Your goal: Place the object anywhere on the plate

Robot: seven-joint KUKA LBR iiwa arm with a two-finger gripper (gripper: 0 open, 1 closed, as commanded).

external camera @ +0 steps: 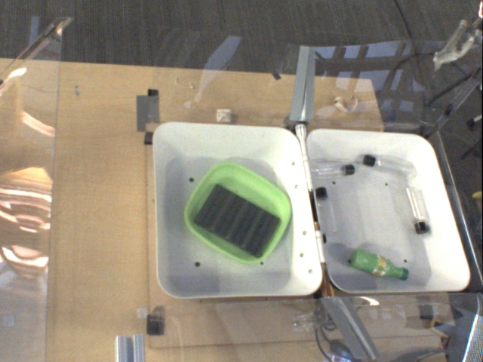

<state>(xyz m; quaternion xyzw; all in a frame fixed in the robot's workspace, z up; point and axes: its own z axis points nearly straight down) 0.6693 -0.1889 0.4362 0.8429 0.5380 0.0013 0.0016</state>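
Note:
A green plate (pixel 275 197) with a dark ribbed insert sits in the left white bin (pixel 170 202), slightly below its middle. A small green bottle (pixel 377 265) with a yellow label lies on its side near the front of the right white bin (pixel 445 202).
Several clear tubes with black caps (pixel 417 210) lie along the back and right side of the right bin. A grey post (pixel 303 85) stands behind the seam between the bins. A small cube (pixel 223 115) rests on the bench behind the left bin.

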